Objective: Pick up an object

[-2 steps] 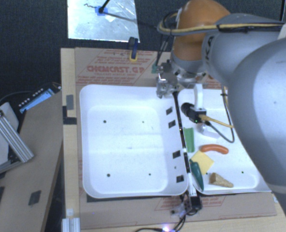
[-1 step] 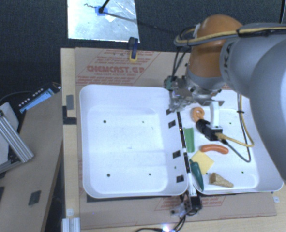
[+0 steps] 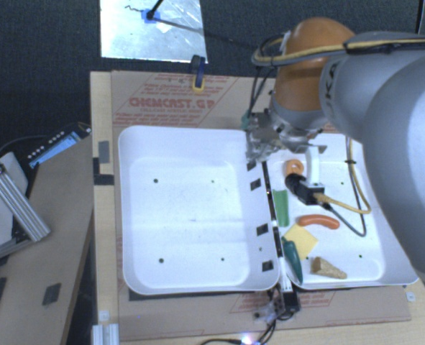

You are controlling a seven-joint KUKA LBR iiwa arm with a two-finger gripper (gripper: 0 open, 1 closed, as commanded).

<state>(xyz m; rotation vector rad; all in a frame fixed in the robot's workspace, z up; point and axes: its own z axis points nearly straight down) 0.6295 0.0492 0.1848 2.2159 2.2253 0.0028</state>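
You have the gripper (image 3: 259, 148) low over the divider at the right bin's (image 3: 367, 264) far-left corner, and I cannot tell its state. The orange sausage (image 3: 318, 221), yellow block (image 3: 301, 241) and green piece (image 3: 280, 208) crowd that left edge, so a descent could clip the wall or nudge them apart

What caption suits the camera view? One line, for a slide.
KUKA arm's gripper hovers at the right bin's far-left corner, above scattered toy food.
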